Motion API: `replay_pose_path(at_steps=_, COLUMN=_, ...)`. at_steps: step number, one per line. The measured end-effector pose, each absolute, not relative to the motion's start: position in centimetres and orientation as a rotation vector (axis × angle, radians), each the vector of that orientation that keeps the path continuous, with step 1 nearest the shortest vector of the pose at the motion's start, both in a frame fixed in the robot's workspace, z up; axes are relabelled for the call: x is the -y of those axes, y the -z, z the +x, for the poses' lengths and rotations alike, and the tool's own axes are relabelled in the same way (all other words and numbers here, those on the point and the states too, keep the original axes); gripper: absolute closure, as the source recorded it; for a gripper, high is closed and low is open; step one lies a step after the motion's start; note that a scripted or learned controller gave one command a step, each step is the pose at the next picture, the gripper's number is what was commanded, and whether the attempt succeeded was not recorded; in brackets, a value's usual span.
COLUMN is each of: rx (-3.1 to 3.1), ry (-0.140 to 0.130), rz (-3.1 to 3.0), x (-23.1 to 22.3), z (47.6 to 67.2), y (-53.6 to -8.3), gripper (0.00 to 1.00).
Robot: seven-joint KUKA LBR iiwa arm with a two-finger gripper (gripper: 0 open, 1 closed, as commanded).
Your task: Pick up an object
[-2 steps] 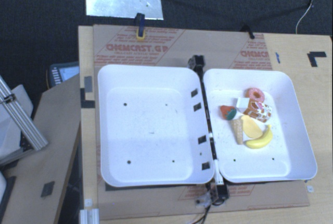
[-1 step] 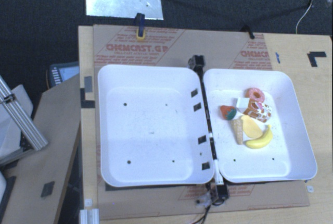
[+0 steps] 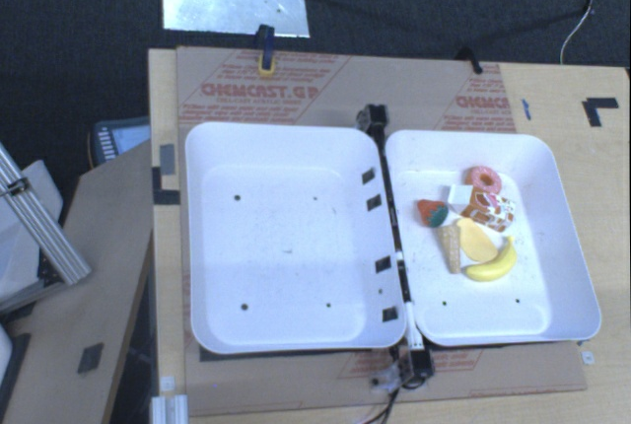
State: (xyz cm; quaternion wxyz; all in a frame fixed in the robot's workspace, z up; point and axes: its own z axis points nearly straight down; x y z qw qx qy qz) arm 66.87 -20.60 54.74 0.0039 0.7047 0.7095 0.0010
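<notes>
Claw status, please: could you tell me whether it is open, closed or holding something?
Claw: cannot be told. The banana lies loose in the right bin.

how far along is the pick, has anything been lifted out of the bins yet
Nothing looks done yet. The toy foods lie clustered in the right bin: a pink donut, a banana, a cone and a red piece, all resting on the bin floor. Nothing is in hand. The whole pick is left: reach in, close on one item and lift it.
</notes>
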Motion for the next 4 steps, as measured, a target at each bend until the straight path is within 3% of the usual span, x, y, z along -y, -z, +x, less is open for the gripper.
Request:
replay_pose_path(at_steps=1, rx=-2.225, ry=-0.002, rz=2.209, x=20.6, z=66.9, y=-54.7, gripper=0.0)
replay_pose_path(at_steps=2, rx=-2.227, ry=-0.005, rz=2.2, x=20.5, z=66.9, y=-55.9, gripper=1.0)
replay_pose_path(at_steps=3, rx=-2.227, ry=-0.004, rz=2.201, x=20.5, z=66.9, y=-55.8, gripper=0.0)
replay_pose_path(at_steps=4, rx=-2.229, ry=-0.006, rz=2.192, x=20.4, z=67.0, y=-57.0, gripper=1.0)
